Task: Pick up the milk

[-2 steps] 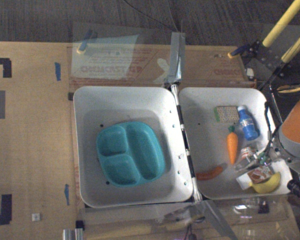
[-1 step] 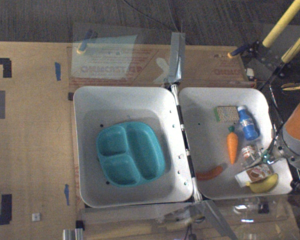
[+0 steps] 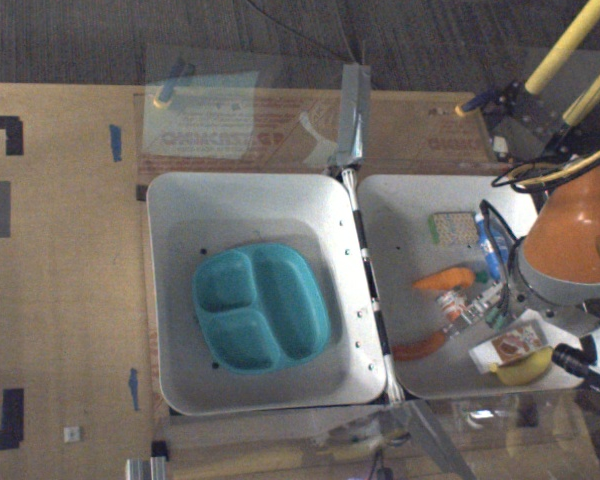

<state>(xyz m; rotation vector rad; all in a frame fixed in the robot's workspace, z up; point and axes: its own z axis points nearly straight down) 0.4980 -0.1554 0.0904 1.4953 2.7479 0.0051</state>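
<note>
Milk point(image 3: 513, 344) in right bin point(image 3: 405, 208), touching banana point(image 3: 525, 368).

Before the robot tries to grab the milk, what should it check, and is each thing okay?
1. Milk carton in sight: ok, it lies in the right bin, near its front edge.
2. Gripper near the milk: ok, it hangs just to the carton's left.
3. Milk between the fingers: not ok, the carton sits apart from them.
4. Room around the milk: not ok, a banana touches its front side.
5. Things under the gripper: not ok, a carrot and an orange piece lie close by.
6. Fingers open or shut: cannot tell.
</note>
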